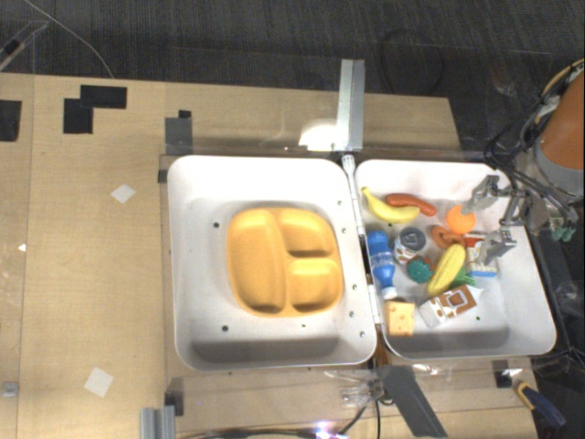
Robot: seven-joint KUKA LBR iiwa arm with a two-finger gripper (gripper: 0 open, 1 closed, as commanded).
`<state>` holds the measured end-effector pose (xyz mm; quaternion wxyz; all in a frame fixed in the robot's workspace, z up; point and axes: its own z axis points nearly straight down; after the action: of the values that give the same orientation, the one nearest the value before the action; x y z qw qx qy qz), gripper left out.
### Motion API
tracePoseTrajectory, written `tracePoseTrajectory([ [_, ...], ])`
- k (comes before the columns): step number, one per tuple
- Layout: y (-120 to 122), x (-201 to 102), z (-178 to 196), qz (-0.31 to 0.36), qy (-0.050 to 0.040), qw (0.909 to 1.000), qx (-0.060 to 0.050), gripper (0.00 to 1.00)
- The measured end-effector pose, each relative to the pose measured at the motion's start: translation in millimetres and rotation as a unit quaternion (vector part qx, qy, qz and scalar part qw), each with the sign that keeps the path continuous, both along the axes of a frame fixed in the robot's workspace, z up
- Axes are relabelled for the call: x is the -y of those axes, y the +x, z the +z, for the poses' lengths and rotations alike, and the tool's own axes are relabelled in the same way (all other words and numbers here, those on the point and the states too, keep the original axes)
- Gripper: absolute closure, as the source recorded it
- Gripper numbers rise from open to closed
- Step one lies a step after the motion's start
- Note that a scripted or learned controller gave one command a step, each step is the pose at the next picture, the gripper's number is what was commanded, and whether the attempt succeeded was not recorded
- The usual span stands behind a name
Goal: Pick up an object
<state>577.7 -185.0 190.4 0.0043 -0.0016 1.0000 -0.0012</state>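
Worktop (82, 273): pale wood, bearing two shallow white bins side by side.
Left bin (196, 199): holds a yellow divided tray (283, 259), roughly centred.
Right bin (526, 305): holds the clutter; a banana (384, 208) and a red sausage (411, 203) at the far end, a blue bottle (380, 259) by the left wall, a second banana (447, 268) in the middle, a cheese wedge (399, 317) at the near end.
End effector (498, 218): over the right bin's right side, fingers spread apart, nothing between them.
Arm (562, 135): enters from the right.
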Motion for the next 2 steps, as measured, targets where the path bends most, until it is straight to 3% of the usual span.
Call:
tracePoseTrajectory([
  [1,54.7,11.5,-99.8,-0.016,-0.0006,0.9999,0.004,0.00],
  [2,34.7,-4.7,-101.9,-0.115,0.0014,0.9934,0.001,0.00],
])
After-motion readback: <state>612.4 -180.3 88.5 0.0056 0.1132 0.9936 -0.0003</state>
